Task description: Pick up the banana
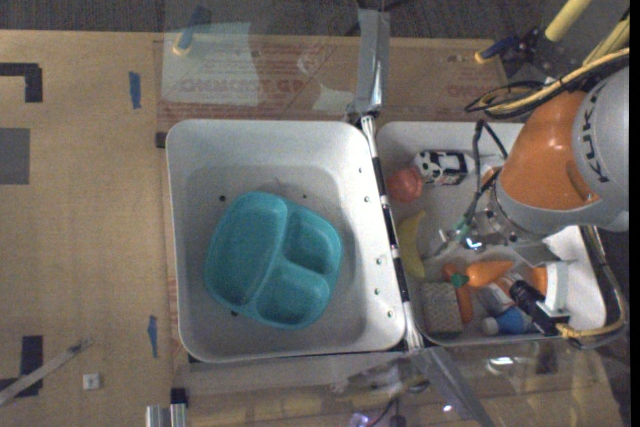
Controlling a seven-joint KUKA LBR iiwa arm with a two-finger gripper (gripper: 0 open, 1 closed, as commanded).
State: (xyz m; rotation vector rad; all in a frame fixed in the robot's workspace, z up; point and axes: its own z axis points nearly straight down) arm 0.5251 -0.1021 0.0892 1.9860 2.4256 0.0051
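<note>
The grey arm (612, 150) carries the dark letters "KUK" on its side, cut off at the picture's edge. A clear plastic sheet (240, 65) on the bench shows faint mirrored lettering, too blurred to read.

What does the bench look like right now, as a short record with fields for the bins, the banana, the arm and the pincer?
left bin: holds a teal divided plate
right bin: holds the banana plus a clutter of small items
banana: lies along the right bin's left wall, not lifted
arm: reaches in from the right, over the right bin
pincer: low over the right bin, right of the banana
nearby: orange ball just above the banana
</note>
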